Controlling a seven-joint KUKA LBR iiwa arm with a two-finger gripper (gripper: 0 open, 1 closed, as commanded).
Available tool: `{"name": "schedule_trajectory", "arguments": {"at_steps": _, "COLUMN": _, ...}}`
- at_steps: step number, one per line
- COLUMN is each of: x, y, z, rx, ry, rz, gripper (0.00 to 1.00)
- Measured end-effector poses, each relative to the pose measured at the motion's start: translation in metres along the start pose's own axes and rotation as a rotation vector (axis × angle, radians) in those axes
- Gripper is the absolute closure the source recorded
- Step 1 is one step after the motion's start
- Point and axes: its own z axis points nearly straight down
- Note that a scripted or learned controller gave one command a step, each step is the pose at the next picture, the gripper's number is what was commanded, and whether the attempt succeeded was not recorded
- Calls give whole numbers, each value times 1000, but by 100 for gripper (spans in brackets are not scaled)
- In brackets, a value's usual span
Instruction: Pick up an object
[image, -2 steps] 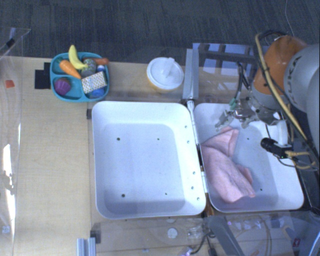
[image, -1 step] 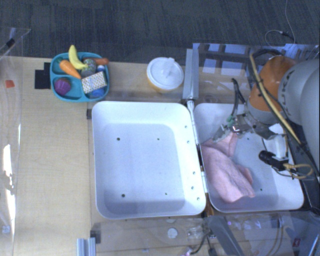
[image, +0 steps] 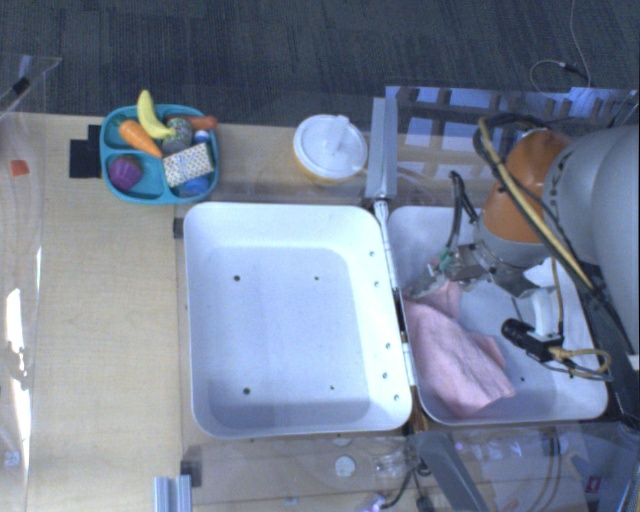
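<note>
A pink cloth (image: 455, 355) lies crumpled in the right bin (image: 570, 400), along its left side. My gripper (image: 447, 272) is low in that bin, right at the cloth's upper end, and one corner of the cloth rises to meet the tips. The tips are small and dark against the cloth. The grey arm with its orange band (image: 530, 165) comes in from the right above the bin.
The left bin (image: 290, 320) lies beside the right one, parted by a ridge. A blue tray (image: 155, 155) of toy food sits at the back left of the bench. A white lidded container (image: 330, 147) stands behind the left bin.
</note>
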Motion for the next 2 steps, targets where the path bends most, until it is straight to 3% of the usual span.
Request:
{"name": "schedule_trajectory", "arguments": {"at_steps": 1, "x": 0, "y": 3, "z": -13, "rx": -8, "ry": -2, "rz": -3, "gripper": 100}}
{"name": "schedule_trajectory", "arguments": {"at_steps": 2, "x": 24, "y": 67, "z": -96, "rx": 4, "ry": 2, "rz": -282, "gripper": 100}}
